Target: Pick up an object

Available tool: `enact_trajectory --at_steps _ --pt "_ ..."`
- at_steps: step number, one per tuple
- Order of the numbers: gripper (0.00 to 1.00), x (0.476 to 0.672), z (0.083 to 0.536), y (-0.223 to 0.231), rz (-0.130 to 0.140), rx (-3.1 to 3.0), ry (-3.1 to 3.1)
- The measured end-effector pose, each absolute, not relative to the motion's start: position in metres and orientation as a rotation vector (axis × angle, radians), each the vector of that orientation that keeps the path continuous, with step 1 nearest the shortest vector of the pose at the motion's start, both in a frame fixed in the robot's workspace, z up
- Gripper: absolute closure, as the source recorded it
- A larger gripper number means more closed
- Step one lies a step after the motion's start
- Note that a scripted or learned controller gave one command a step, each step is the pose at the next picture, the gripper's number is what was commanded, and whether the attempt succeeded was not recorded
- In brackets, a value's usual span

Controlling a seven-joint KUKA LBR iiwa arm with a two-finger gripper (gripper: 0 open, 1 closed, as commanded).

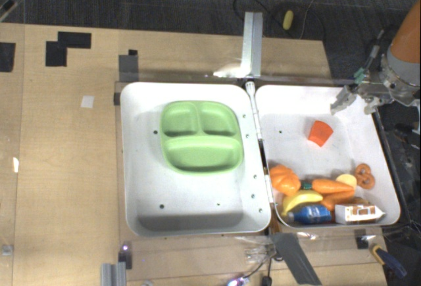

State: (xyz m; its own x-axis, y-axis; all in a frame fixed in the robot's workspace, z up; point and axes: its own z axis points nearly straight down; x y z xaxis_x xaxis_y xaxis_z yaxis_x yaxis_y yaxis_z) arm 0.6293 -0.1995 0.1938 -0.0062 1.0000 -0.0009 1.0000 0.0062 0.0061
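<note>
The gripper (355,99) hovers open over the right bin (289,107), above an orange block (320,133); a green divided plate (200,135) sits in the left bin (141,166).

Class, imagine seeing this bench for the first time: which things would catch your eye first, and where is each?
The green tray stands out, lying alone in the left bin. Next comes the bright heap of toy food crowded along the near edge of the right bin, with one orange block apart in its middle. The gripper hangs over that bin's far right corner.
</note>
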Motion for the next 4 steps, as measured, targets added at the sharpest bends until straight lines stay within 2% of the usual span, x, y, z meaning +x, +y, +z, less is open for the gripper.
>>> enact_trajectory --at_steps 1,2,3,4 --pt "0.0 0.618 0.089 -0.182 0.009 2.104 2.319" --pt "1.0 0.621 0.102 -0.181 0.018 2.098 2.317" --pt "0.0 0.621 0.102 -0.181 0.018 2.098 2.317" --pt "0.0 0.671 0.17 -0.182 0.007 2.284 2.146"
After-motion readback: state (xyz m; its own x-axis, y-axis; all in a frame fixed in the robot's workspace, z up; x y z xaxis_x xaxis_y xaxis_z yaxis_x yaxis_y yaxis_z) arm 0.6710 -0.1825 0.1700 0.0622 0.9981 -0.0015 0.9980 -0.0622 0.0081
